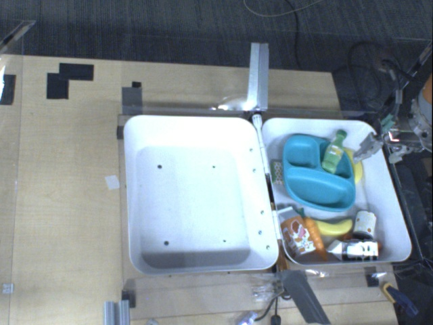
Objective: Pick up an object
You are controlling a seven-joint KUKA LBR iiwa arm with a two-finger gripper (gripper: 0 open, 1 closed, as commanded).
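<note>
Hovering our end effector (371, 145) at the right bin's (400, 217) far edge, finger state impossible to tell, we judge the reach underway; next, descend onto the green bottle (333, 154) lying on the blue tray (316, 180).

right bin (400, 222) w/ blue dish (316, 178), green bottle (333, 153), banana (335, 227); gripper (379, 143) at its rim; left bin (196, 131).

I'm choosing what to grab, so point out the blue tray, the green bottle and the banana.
blue tray (318, 181), camera view, on its front compartment.
green bottle (333, 156), camera view, on the middle of its body.
banana (336, 227), camera view, on its yellow middle.
</note>
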